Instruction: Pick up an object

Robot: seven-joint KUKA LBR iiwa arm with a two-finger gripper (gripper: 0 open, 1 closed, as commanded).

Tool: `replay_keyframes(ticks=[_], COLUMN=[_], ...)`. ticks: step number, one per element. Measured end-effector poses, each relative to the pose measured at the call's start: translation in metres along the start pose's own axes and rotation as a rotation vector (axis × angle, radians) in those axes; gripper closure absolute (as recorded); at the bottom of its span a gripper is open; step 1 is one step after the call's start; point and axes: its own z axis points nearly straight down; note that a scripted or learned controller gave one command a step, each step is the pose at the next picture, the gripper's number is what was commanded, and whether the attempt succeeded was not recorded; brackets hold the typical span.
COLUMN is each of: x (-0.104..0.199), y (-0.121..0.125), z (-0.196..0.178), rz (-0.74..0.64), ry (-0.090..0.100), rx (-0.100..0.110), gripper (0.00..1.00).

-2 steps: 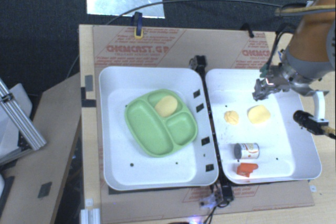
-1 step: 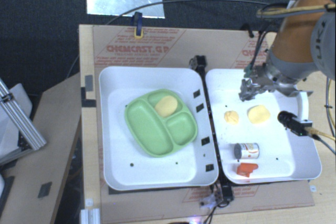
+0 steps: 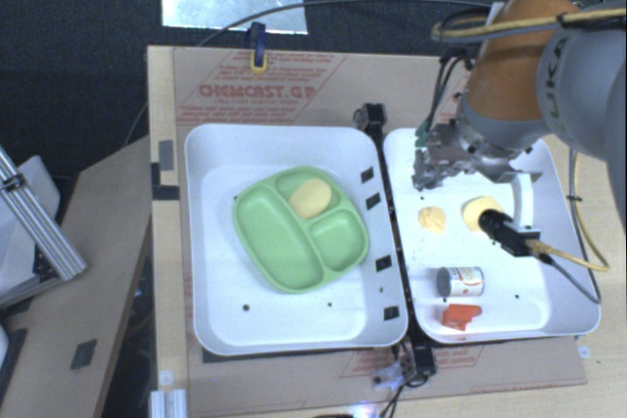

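One pale yellow ball (image 3: pixel 432 218) lies in the right shallow white bin (image 3: pixel 534 294), the gripper (image 3: pixel 428 176) poised just on its far side, whether spread or closed impossible to tell.

Five loose things and one plate for me to choose from.

The green three-part plate (image 3: pixel 294 245) lies flat in the left bin (image 3: pixel 225 318), turned at a slant, and a pale yellow lump (image 3: pixel 312 198) sits in its upper small compartment. The rest lie to the plate's right, across in the right bin (image 3: pixel 558 308). Nearest the plate is a small cream-yellow ball (image 3: pixel 432 218). Just past it, farther from the plate, is a brighter yellow round piece (image 3: pixel 477 208), partly covered. Lower down, about level with the plate's bottom edge, a little can (image 3: pixel 462 282) lies on its side, dark end toward the plate. Just below the can sits a small orange-red piece (image 3: pixel 460 314).
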Motion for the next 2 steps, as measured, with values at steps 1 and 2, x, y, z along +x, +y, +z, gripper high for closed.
replay_keyframes(ticks=[1, 2], x=[0.044, 0.105], y=[-0.006, -0.019], z=[-0.007, -0.011], rz=[0.000, -0.001], ry=[0.000, 0.001], rx=[-0.001, 0.000], gripper=[1.00, 1.00])
